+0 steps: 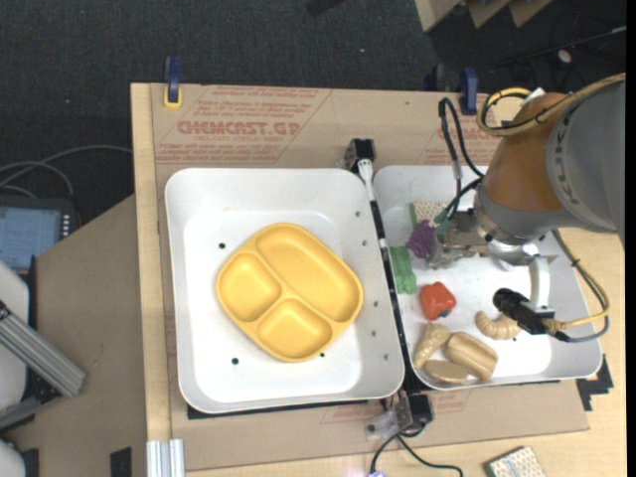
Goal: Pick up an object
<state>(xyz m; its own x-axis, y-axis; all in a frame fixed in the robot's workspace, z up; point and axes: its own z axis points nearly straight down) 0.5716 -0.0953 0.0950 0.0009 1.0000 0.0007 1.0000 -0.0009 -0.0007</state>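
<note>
Camera view: gripper (pixel 449 241) low in right bin (pixel 566 366), beside purple object (pixel 424 238) at bin's left side, object just left of claw, maybe touching. Claw state: cannot tell, wrist housing covers it. Red piece (pixel 437 300) just below; tan pieces (pixel 457 354) further down. Left bin (pixel 194 202) holds yellow divided tray (pixel 288 291). Purple object's long axis unclear, shape small and blurred.

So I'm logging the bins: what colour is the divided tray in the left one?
Yellow, seen clearly in the camera view.
</note>
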